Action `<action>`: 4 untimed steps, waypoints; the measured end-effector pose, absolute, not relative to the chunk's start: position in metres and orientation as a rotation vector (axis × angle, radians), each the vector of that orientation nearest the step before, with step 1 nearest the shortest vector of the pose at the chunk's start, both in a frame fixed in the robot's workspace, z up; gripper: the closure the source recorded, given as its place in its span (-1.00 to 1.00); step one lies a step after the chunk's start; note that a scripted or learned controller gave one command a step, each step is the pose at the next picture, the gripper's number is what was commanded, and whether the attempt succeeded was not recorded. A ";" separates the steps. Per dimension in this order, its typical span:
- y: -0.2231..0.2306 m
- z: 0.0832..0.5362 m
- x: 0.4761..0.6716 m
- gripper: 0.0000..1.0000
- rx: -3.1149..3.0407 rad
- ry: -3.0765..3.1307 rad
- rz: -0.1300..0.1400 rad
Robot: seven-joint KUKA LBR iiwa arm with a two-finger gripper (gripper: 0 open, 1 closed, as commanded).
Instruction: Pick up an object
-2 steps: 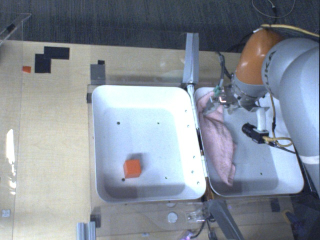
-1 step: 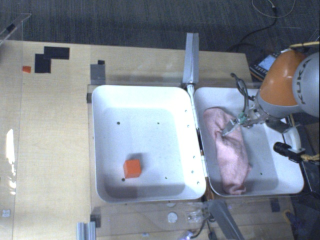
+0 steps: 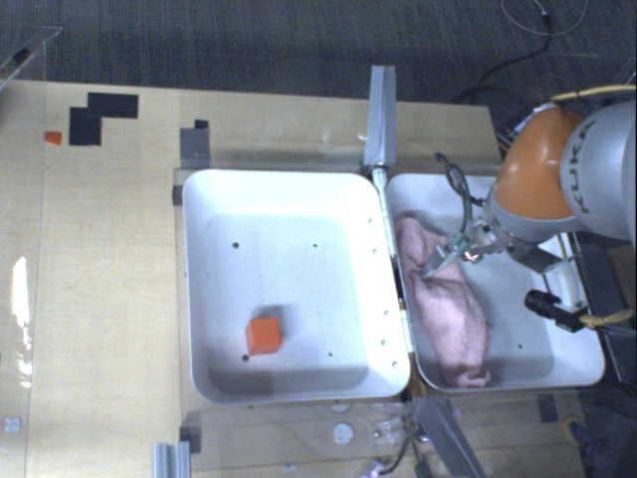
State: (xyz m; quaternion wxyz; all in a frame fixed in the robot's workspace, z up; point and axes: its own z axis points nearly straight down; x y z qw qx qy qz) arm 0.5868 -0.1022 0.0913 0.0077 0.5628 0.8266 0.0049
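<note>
Right now my gripper sits low in the right bin, its fingers narrow and pressed into the upper part of the pink cloth that lies along the bin's left wall. Whether fabric is truly pinched between them I cannot tell. To do this well, I judge I should close fully on a gathered fold, then lift straight and slowly. An orange block rests in the left bin.

Wood bench w/ 2 white bins (side by side).
</note>
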 end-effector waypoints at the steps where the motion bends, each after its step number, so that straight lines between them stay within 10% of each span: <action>1: -0.096 0.092 0.552 -1.00 1.757 2.583 0.016; 3: -0.126 0.091 0.516 -1.00 2.253 2.166 0.021; 4: -0.097 0.091 0.566 -1.00 2.205 2.219 0.019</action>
